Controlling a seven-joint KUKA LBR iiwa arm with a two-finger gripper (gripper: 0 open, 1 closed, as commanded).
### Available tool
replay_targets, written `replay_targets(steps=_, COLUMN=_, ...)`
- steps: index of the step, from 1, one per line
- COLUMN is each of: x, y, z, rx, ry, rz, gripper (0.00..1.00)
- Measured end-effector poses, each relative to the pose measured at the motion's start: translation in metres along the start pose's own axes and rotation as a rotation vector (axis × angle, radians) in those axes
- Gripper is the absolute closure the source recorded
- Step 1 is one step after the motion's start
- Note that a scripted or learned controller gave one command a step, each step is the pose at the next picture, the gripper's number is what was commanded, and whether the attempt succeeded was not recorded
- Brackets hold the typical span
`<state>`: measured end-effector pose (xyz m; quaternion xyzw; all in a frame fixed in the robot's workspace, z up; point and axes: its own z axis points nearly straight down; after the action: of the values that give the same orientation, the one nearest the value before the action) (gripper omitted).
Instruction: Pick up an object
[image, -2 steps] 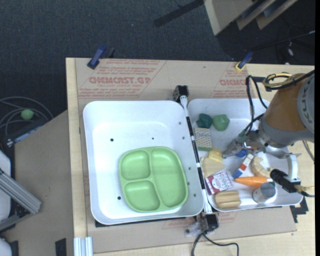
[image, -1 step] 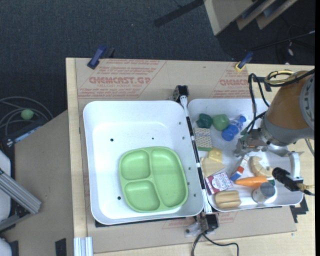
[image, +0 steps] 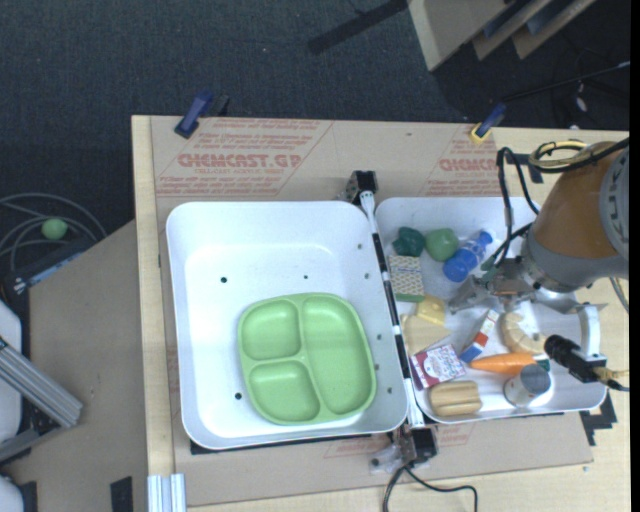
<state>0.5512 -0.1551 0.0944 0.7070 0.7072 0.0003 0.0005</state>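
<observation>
The right bin (image: 440, 209) holds several small objects: a dark green piece (image: 408, 241), a light green piece (image: 441, 243), a blue bottle (image: 462, 262), a yellow block (image: 430, 312), a maroon and white packet (image: 437, 362), an orange carrot (image: 505, 363) and a tan bun (image: 455, 398). The arm, grey with an orange band (image: 575, 215), reaches in from the right. Its gripper (image: 492, 288) hangs low over the middle of this bin, just right of the blue bottle and above a beige item (image: 518, 328). I see nothing clearly between its tips.
A green divided plate (image: 305, 357) lies in the left bin (image: 200, 300), toward its front. A patterned mesh piece (image: 403, 275) rests against the right bin's left wall. A grey round object (image: 530, 385) sits at the front right corner. Black cables (image: 515, 175) loop beside the arm.
</observation>
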Motion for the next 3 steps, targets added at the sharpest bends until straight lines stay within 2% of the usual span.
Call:
replay_targets(steps=1, x=0.000, y=-0.050, z=0.010, rx=0.004, ry=0.001, rz=0.001, gripper=0.00)
replay_targets(steps=2, x=0.000, y=-0.048, z=-0.002, rx=-0.005, ry=-0.001, rz=0.002, gripper=1.00)
replay_targets(steps=3, x=0.076, y=-0.027, z=-0.091, rx=-0.001, ry=0.001, rz=-0.002, gripper=1.00)
